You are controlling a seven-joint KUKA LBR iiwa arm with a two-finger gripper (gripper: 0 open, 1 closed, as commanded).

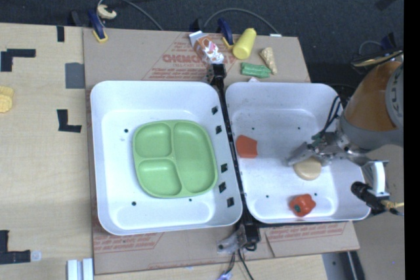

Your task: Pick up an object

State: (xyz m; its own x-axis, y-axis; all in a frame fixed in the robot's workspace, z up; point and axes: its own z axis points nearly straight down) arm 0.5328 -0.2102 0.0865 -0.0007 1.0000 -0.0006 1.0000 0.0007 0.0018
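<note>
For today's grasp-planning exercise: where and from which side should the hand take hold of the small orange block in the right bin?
Grip the small orange block across its two side faces, coming straight down from above. It seems to lie flat on the right white bin's floor, close to the dividing wall, so a sideways approach from that wall looks blocked. The pale rounded object and the red pepper-like piece lie well apart, so descent should be unobstructed.

Gripper [308, 157] sits over a beige object [308, 170] in the right bin [275, 98].
</note>
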